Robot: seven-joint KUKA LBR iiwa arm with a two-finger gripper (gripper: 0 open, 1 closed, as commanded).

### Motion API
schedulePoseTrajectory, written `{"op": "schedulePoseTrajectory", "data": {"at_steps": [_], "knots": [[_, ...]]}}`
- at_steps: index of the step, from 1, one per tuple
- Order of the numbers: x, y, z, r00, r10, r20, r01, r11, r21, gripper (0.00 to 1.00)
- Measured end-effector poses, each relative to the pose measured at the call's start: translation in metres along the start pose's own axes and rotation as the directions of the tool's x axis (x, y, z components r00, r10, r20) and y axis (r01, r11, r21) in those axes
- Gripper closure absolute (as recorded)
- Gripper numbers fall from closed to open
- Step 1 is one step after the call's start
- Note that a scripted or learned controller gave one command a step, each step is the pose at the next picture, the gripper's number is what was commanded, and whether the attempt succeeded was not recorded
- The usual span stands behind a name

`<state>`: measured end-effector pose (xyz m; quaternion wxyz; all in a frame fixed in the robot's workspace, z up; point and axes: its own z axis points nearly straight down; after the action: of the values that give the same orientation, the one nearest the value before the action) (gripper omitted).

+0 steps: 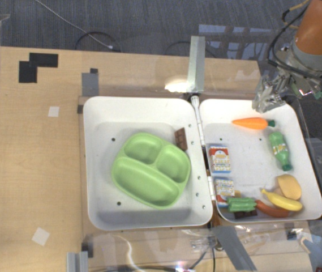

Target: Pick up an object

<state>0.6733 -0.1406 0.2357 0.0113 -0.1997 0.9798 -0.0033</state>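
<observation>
Wooden bench (30, 169), black squares (36, 66) stuck at its far left, metal post (197, 67) rising behind the two bins, black cable (95, 38) looping on grey carpet (138, 10) beyond.

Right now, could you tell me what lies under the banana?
A red-orange item pokes out from under the banana at its left end; the rest of it is covered, so I cannot name it.

No words come clear anywhere. The two small cartons (222, 158) (224, 188) in the right bin (296, 118) carry printed faces, red bands over blue and white panels (the lettering is too small to make out), and the green bottle (279, 149) wears a label that blurs just the same.
</observation>
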Motion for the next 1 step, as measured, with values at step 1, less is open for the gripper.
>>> {"op": "schedulePoseTrajectory", "data": {"at_steps": [1], "knots": [[-0.0288, 0.0675, -0.0898, 0.987, 0.162, -0.002, -0.162, 0.987, -0.004, 1.0]]}}
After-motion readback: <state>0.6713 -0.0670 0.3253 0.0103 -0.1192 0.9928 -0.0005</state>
